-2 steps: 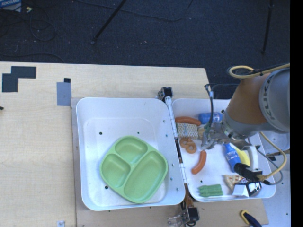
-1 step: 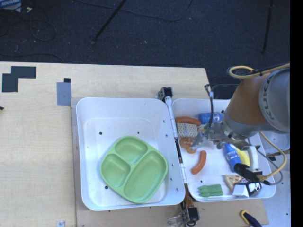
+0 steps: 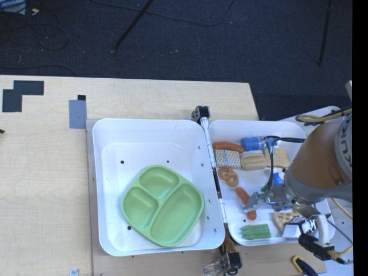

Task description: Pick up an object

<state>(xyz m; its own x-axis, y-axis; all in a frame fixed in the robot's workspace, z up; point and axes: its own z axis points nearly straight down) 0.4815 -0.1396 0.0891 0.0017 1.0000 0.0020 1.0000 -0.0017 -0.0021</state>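
my pincer sits open over small red sausage in right bin; shd centre on it before closing.

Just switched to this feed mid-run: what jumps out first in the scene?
The big green divided plate lies alone in the left bin, tilted at a diagonal. The right bin is crowded with small toy foods: a hot dog, a pretzel and a green ridged piece near the front. The arm's orange band looms over that bin from the right, with the gripper low among the items.
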